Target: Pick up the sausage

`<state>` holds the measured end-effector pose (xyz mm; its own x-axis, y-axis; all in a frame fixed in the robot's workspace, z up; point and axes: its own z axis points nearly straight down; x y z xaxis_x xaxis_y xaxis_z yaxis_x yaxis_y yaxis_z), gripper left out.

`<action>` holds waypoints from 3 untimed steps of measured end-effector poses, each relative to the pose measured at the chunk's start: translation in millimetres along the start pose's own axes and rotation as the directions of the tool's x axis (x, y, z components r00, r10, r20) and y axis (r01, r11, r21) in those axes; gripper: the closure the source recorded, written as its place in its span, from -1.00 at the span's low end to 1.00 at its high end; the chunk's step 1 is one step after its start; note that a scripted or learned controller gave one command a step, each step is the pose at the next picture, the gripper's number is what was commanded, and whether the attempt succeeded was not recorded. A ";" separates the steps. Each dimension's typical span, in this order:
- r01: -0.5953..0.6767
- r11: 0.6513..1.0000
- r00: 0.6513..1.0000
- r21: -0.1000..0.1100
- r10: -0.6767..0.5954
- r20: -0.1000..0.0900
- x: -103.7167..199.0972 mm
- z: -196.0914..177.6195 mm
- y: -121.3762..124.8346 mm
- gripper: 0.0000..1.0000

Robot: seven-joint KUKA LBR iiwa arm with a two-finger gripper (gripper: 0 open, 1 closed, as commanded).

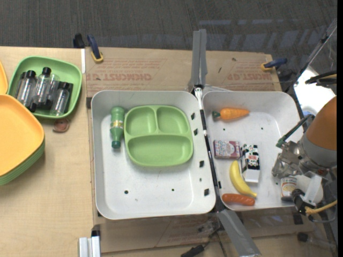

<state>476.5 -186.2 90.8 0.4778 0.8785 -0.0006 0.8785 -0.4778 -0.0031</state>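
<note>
- The sausage (238,199), reddish-orange, is seen lying at the near edge of the right bin (268,116), close to the divider.
- A banana (239,178) is laid just behind it, touching or nearly so, which crowds a grasp from that side.
- The gripper (289,185) is positioned at the bin's right side, well apart from the sausage; the state of its fingers cannot be told.
- Two small cartons (251,164) and a carrot (231,113) are placed farther back.
- A green divided plate (158,135) is set in the left bin.

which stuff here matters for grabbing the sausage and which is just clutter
For the job:
sausage, at the right bin's near edge
claw, low at that bin's right side

Lying about:
banana
carrot
pink carton
cow carton
green plate
green bottle
</note>
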 end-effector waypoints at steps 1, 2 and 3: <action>-0.177 0.984 0.984 -0.001 0.177 0.000 -23.2 -0.5 12.9 1.00; -0.239 0.971 0.971 0.001 0.239 0.000 23.3 -23.1 -12.3 1.00; -0.272 0.962 0.962 0.003 0.272 0.002 -0.4 0.5 -0.9 1.00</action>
<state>475.6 -186.1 90.2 0.6987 0.7154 -0.0032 0.7154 -0.6987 -0.0055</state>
